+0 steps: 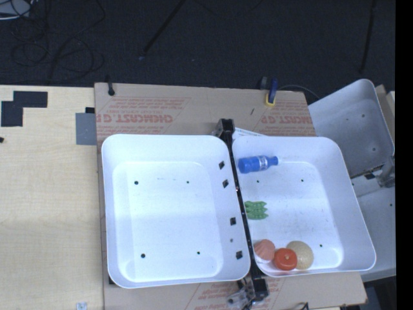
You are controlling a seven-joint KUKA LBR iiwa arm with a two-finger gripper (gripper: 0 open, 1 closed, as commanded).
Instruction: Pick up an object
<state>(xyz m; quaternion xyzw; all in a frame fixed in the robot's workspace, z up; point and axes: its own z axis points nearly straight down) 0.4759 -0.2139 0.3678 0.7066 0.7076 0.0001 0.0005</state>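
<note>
The right white bin (pixel 352 202) holds several small objects. A blue bottle (pixel 257 164) lies on its side near the bin's back left corner, cap pointing right. A small green ridged piece (pixel 255 210) rests by the left wall, about halfway down. In the front left corner three round items sit bunched and touching: a pinkish one (pixel 263 248), a red one (pixel 285 259) and a tan one (pixel 301 254). The left white bin (pixel 106 192) stands beside it.
Both bins sit on a cardboard sheet (pixel 168 112) on the light wooden bench (pixel 45 192). A black strip with clips (pixel 234 199) runs between the bins. A grey metal panel (pixel 352 118) slopes up at the right. A small blue-and-yellow clamp (pixel 271 93) stands behind the right bin.
</note>
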